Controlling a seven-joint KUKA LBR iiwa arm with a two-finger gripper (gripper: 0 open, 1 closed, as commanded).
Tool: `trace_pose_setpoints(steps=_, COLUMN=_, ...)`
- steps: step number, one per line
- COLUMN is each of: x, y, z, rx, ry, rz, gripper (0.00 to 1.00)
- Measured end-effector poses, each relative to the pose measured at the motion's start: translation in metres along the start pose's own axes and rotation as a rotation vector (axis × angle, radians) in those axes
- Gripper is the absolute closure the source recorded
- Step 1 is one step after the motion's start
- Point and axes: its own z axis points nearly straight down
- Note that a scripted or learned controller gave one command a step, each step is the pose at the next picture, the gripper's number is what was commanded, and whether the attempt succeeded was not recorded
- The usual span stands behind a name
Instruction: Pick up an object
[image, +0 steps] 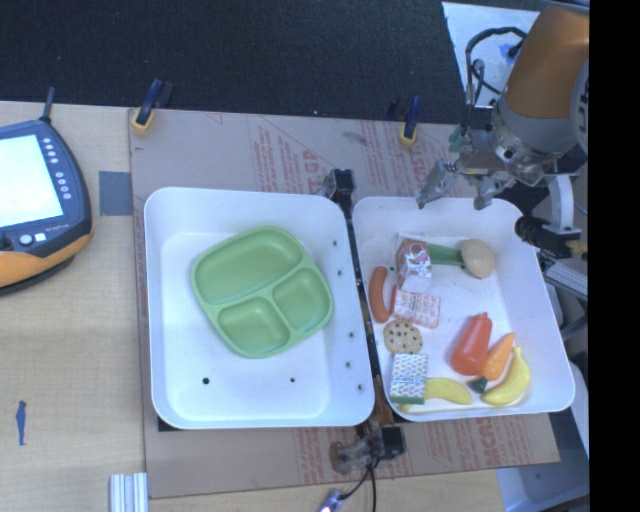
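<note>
The pincer (460, 192) hangs spread and empty above the far rim of the right bin (545, 290), its two fingers splayed apart with nothing between them. Below it, in that bin, lies the choice of things to pick: a potato (479, 258) nearest the pincer, touching a green stick (443, 254) that runs to a brown carton (412, 260); a sausage (378, 293) along the left wall; a pink wrapper (416, 306) and a cookie (403, 336) below the carton; a red bottle (472, 343) beside a carrot (498, 356); a green packet (408, 378) and two bananas (507, 379) near the front edge. The left bin (170, 300) holds only a green tray (262, 291) with three compartments. A tablet (35, 200) sits on the table (70, 380) at far left. The step in hand looks like the approach: the arm is poised high, not yet committed to any item. The next move calls for choosing a target, likely the potato since it lies closest, then carrying the pincer forward over it, lining the fingers across its narrow width, and descending clear of the green stick that touches it before closing.
</note>
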Motion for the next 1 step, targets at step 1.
trace_pose_setpoints(steps=1, x=0.0145, y=0.0024, z=0.0534, rx=0.002, ry=-0.002, rz=-0.002, gripper=0.00)
